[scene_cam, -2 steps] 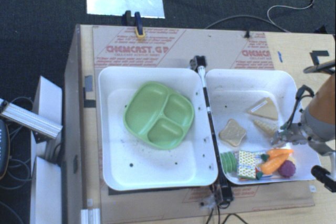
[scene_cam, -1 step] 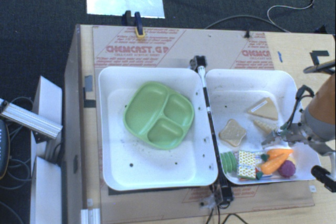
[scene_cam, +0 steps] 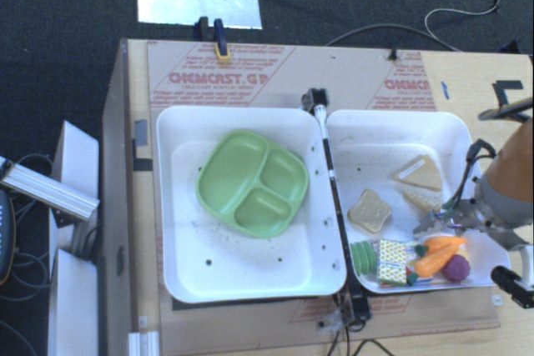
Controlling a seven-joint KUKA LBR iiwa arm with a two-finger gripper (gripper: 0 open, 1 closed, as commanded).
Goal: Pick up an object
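The right bin (scene_cam: 392, 125) holds several toy foods. A tan toast slice (scene_cam: 370, 211) lies near its middle, and two pale bread wedges (scene_cam: 420, 173) lie further right. Along the front wall sit a green ribbed piece (scene_cam: 362, 257), a small patterned box (scene_cam: 392, 261), an orange carrot (scene_cam: 434, 256) and a purple piece (scene_cam: 456, 267). My gripper (scene_cam: 440, 221) reaches in from the right, low over the bin, just above the carrot and beside the lower bread wedge (scene_cam: 420, 199). Nothing is seen held in it.
The left bin (scene_cam: 192, 263) holds a green divided plate (scene_cam: 252, 183), tilted slightly. A black divider bar (scene_cam: 331, 179) runs between the bins. The arm's body (scene_cam: 509, 188) covers the right bin's right wall. Cables lie on the floor behind the bench.
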